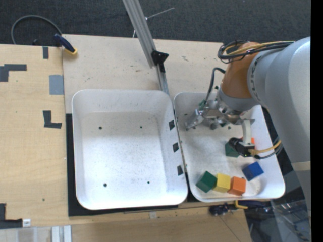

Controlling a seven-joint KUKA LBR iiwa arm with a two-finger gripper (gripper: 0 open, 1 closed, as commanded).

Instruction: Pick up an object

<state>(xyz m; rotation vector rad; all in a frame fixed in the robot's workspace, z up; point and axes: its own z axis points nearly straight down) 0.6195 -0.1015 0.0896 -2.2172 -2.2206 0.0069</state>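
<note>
1. Arm position. The grey arm (285, 79) enters from the right side of the camera view. Its orange band (236, 82) sits above the far half of the right bin (202, 153).

2. Gripper. The gripper (204, 119) is low over the far-left part of the right bin, close to the wall shared with the left bin (126, 150). How far the gripper is open cannot be told from this view. No block is visible in its grasp.

3. Task objects. 4 blocks lie in the near-right part of the right bin, well apart from the gripper.
- The green block (206, 181), yellow block (222, 182) and orange block (237, 185) form 1 row along the near wall, each touching the next.
- The blue block (252, 171) lies just beside the orange block, on its far-right side.

4. Surroundings. Both bins rest on a black mat (68, 165) on the pale wooden desk (30, 150). Grey tape patches (56, 84) mark the desk to the left of the bins. A slanted aluminium bar (137, 21) runs down from the top edge to a black clamp (159, 58) just beyond the bins. A black cable loop (30, 26) ends in a blue and yellow piece (65, 43) at the far-left desk edge.
</note>
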